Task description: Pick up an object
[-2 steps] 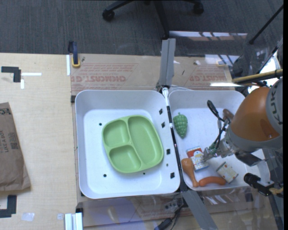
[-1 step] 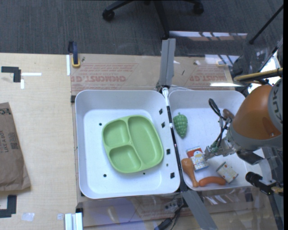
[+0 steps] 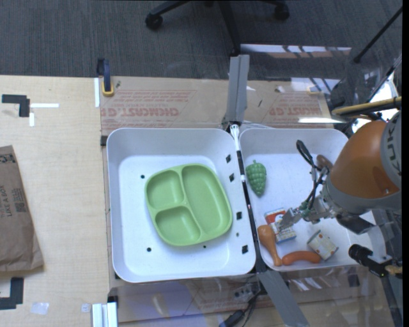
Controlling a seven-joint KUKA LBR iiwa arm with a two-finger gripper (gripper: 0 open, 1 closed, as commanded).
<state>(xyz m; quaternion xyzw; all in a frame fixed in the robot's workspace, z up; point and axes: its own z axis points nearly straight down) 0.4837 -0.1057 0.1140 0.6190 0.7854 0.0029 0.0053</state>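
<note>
In the right bin (image 3: pixel 332 144), the hand (image 3: pixel 289 220) is lowered onto a small red-and-white packet (image 3: pixel 279 225), seemingly to grasp it; its grip state cannot be told.

Setting: robotics lab | grey-and-orange robot arm (image 3: pixel 364 169) over two shallow white plastic bins (image 3: pixel 118 191) | pale wooden worktop (image 3: pixel 57 179) with tape marks | dark grey carpet (image 3: pixel 96 32) | black office-chair base (image 3: pixel 217 9)
</note>
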